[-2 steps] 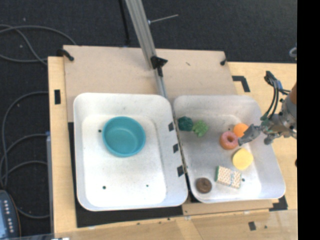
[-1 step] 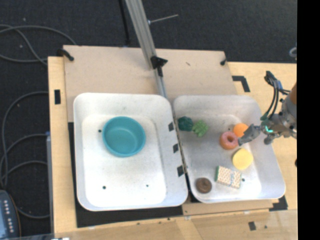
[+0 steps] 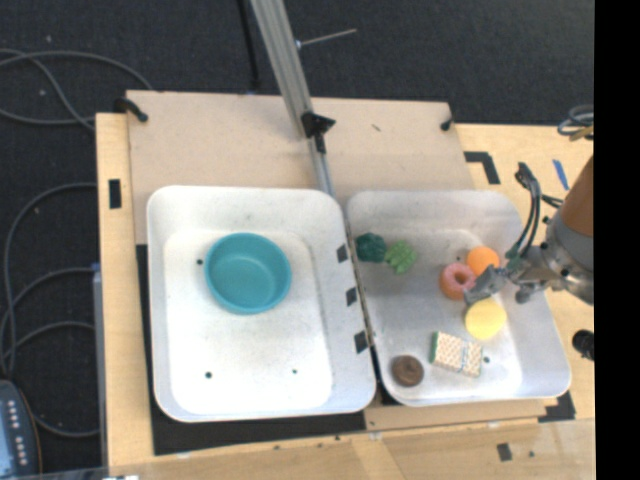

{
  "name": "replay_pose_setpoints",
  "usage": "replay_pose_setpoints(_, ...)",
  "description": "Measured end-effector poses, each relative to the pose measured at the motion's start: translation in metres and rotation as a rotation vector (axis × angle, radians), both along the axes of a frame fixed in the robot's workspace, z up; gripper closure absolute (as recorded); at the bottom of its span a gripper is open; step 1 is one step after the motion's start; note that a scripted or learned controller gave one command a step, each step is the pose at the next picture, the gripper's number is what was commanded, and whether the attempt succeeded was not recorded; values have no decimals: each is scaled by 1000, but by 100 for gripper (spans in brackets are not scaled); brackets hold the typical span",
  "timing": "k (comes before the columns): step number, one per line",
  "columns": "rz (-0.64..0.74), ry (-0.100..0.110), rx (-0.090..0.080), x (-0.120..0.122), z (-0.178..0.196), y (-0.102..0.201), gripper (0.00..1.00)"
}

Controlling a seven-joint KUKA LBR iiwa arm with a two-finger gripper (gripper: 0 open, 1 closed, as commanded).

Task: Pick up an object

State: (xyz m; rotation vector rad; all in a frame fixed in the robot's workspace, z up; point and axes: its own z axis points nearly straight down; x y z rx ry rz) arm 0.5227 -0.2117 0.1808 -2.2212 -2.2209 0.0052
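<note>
Right now I see my gripper [image 3: 500, 286] low over the right bin [image 3: 420, 223], whether shut I cannot tell, amid pink ring [image 3: 456, 280], orange ball [image 3: 482, 259] and yellow ball [image 3: 485, 320].

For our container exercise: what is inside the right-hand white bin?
In the right bin: green toys, a pink ring, an orange ball, a yellow ball, a patterned block, a brown disc. The end effector covers whatever lies beneath it.
</note>
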Motion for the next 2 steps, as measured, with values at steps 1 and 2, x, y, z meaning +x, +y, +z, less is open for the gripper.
replay_pose_setpoints(1,0,2,1,0,-63,-1,0)
replay_pose_setpoints(2,-2,-9,-5,1,-77,-4,0)
